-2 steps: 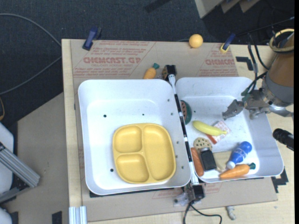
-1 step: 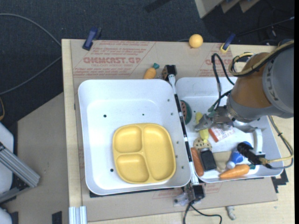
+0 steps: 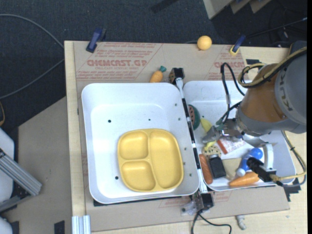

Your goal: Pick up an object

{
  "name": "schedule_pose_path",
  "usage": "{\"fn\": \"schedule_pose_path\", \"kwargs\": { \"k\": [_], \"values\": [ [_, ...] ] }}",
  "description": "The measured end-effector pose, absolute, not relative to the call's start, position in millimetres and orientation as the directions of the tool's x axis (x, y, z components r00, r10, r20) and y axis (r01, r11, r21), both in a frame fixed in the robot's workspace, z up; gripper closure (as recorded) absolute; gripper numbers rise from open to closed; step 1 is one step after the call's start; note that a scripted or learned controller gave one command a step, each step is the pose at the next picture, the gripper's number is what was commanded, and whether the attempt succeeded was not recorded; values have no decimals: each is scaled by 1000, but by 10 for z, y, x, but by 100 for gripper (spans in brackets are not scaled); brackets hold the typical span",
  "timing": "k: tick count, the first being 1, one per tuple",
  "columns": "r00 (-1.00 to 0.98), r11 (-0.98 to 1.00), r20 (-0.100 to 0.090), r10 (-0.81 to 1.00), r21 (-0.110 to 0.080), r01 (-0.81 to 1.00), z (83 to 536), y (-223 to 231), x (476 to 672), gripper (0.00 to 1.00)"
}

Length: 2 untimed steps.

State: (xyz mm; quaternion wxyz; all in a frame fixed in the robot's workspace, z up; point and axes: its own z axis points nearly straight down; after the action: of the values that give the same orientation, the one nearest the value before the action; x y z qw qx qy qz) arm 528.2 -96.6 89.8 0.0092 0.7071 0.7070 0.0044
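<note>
The right bin [image 3: 209, 89] holds a jumble of small objects: an orange carrot [image 3: 243, 180] at the front, a blue and white bottle [image 3: 249, 161], a black block [image 3: 216, 168], a brown sausage [image 3: 206, 169], a red and white packet [image 3: 231, 145] and a small yellow-green piece [image 3: 206, 126]. My gripper [image 3: 218, 134] reaches down into this bin from the right, its tip just above the packet and the small pieces at the bin's left side. The arm's grey body and orange band hide the middle of the bin.
The left bin [image 3: 97, 106] carries a yellow three-compartment tray [image 3: 150, 159]. On the bench behind the bins lie a small orange toy [image 3: 157, 76], a yellow ball [image 3: 204, 42] and two blue clips [image 3: 95, 39]. Cables run along the right bin's rim.
</note>
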Motion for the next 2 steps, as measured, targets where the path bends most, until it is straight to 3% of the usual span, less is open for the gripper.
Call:
{"fn": "schedule_pose_path", "kwargs": {
  "k": [1, 2],
  "values": [
    [-1, 1, -1, 1000, 8, 1000, 881, -1012, 5327, 0],
    [-1, 1, -5, 1000, 18, 1000, 894, -990, 5213, 0]
  ]
}}
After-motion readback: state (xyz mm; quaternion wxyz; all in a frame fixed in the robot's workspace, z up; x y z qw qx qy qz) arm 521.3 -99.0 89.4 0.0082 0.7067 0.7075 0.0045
